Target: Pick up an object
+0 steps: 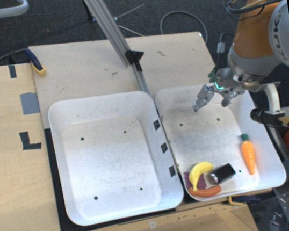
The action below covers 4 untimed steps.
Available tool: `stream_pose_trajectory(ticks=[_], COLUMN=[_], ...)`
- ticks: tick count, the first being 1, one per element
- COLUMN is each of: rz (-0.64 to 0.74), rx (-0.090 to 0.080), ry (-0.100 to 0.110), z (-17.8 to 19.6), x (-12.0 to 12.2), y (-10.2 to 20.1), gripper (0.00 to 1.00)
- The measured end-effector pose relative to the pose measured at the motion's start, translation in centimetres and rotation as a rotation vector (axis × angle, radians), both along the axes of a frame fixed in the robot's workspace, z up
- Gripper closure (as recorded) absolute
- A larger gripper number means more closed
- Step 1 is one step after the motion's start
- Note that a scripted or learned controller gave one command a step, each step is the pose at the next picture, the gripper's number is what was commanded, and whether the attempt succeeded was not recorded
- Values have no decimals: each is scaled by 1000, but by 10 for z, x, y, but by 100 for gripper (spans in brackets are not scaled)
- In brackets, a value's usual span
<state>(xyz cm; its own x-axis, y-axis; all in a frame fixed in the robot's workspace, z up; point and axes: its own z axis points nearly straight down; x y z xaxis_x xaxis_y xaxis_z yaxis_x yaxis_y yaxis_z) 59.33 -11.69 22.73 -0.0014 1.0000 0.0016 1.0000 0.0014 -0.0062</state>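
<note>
Your end effector (213,97) hangs above the far end of the right bin (201,130), fingers spread apart, nothing between them. Candidates all lie at that bin's near edge: a carrot (248,156) alone by the right wall, and a banana (199,172), a black block (223,173) and a red piece (204,191) crowded in the near left corner, touching or overlapping. Judgement: take the carrot. It lies clear of the others, long axis running near-to-far, so turn the fingers to close across its width and descend over its thick middle. Watch the right wall; one finger may strike the rim there. The left bin (107,156) needs no visit.
</note>
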Motion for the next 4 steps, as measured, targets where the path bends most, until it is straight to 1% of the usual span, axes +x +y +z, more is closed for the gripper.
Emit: stream_pose_trajectory(ticks=[1,2,3,4], rz=[1,-1,-1,1], rx=[-1,-2,-2,-3], ry=[-4,1,1,-4], z=[2,-52,-99,-141], x=[1,8,5,5], y=[0,-5,-13,-12], gripper=[0,0,0,0])
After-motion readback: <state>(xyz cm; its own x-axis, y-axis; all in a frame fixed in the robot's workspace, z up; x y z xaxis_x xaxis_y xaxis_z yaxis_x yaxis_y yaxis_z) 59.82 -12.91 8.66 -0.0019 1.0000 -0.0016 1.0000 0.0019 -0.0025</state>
